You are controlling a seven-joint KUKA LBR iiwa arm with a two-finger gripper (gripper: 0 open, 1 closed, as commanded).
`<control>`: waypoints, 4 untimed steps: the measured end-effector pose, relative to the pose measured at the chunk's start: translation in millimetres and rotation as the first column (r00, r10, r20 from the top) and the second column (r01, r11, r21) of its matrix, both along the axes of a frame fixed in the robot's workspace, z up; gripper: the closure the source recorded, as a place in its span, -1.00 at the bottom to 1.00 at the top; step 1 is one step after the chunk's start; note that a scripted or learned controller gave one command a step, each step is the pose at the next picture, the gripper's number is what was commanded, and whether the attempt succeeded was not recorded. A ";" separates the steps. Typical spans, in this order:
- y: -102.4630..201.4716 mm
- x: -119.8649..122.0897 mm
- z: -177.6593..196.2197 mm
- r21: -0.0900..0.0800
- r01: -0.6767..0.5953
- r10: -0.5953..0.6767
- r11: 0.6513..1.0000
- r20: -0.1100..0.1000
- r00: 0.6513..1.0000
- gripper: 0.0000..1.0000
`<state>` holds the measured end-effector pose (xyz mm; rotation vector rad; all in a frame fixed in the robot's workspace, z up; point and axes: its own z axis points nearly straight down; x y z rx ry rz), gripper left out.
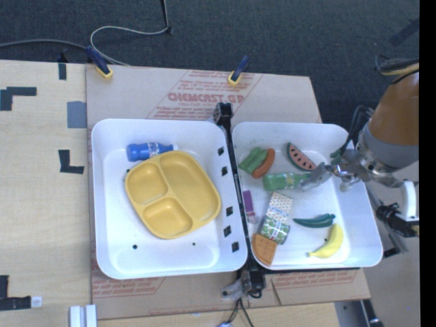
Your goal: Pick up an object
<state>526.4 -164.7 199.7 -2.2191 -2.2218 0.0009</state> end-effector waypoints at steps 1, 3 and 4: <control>49.6 33.7 -114.0 0.000 -0.001 0.001 1.000 0.004 1.000 -1.00; 81.8 -4.3 7.8 -0.001 0.000 0.000 1.000 0.002 1.000 1.00; 82.0 -4.6 7.3 0.000 0.000 0.000 1.000 0.001 1.000 -1.00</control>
